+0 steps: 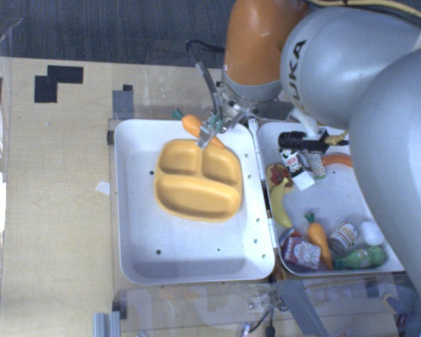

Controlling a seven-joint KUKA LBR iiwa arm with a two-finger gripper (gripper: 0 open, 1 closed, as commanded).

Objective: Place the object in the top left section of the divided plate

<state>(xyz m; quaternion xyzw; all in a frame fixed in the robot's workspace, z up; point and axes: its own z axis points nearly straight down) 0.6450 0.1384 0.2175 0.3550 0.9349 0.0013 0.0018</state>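
A yellow divided plate (196,201) lies in the left white bin (137,209), with two small sections at the back and one wide section in front. A small orange carrot (191,125) with a green top lies slantwise at the plate's back rim, between the top left and top right sections. My gripper (213,130) comes down from the orange-banded wrist and is shut on the carrot, its fingers on either side of the carrot's middle. The carrot's tip points toward the top right section; its lower end is partly hidden by the fingers.
The right bin (358,188) holds a banana (281,208), a second carrot (320,239), a small can (344,236), a green bottle (359,258), a red packet (302,253) and several other small items. The arm's bulk hangs over the right bin.
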